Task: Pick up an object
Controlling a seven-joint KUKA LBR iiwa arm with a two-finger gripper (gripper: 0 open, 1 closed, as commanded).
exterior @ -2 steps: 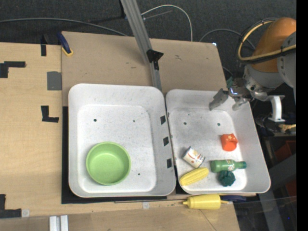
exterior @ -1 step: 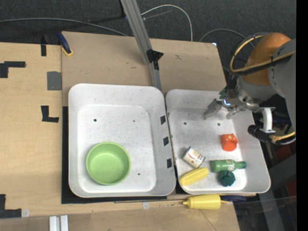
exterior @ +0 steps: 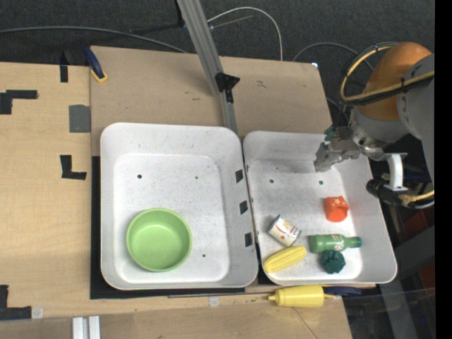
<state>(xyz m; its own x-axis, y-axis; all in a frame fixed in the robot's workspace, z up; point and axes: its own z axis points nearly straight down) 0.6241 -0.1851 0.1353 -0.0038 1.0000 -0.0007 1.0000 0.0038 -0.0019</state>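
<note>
A pale wooden bench [exterior: 162,83] carries two shallow white bins touching side by side: the left bin [exterior: 113,189] toward nine o'clock, the right bin [exterior: 282,154] toward three o'clock. A yellow bottle [exterior: 300,296] lies on its side on the bench at six o'clock, just beside the right bin's near rim. Black tape marks [exterior: 21,99] and a grey patch [exterior: 80,118] sit at the nine o'clock side.

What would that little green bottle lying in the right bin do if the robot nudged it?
The green bottle lies on its side and looks round, so it would probably roll or spin. It looks like a small toy, likely light. The dark green lump close beside it might block it.
</note>
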